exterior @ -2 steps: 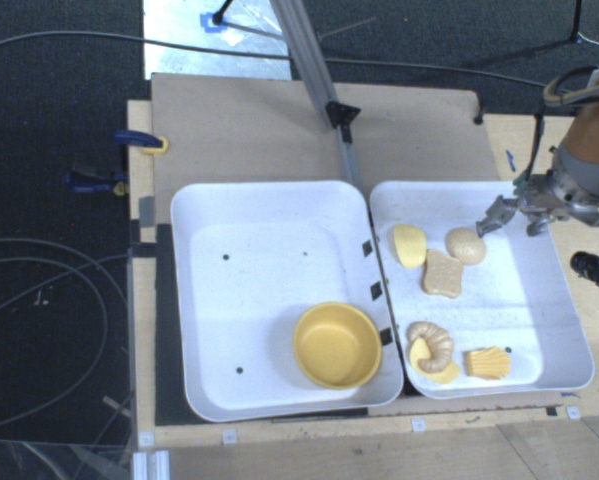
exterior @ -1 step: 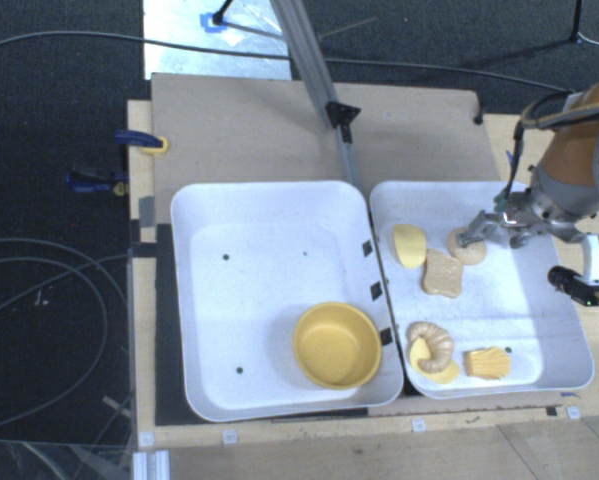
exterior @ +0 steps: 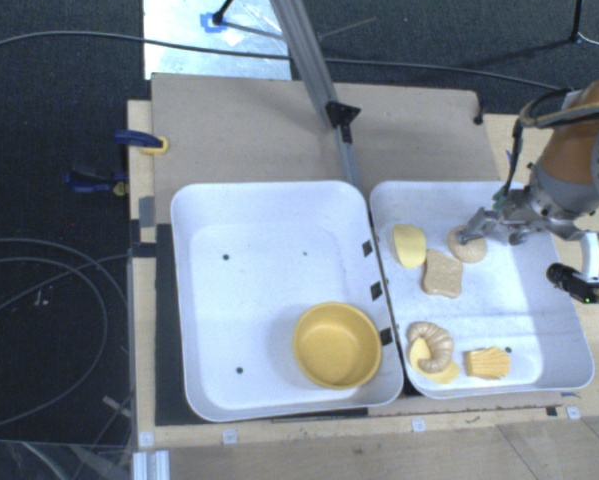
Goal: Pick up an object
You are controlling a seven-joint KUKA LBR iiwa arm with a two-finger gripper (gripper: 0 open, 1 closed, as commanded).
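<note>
Hovering low in the right bin (exterior: 539,368), our gripper (exterior: 469,236) sits at a round tan piece (exterior: 470,249) near the far edge, whether grasping or released we cannot tell, so the lift remains undone.

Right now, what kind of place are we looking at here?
Probably a robotics lab test bench: two white bins clamped on a board, toy food such as a croissant and a yellow bowl, cables across dark carpet.
</note>
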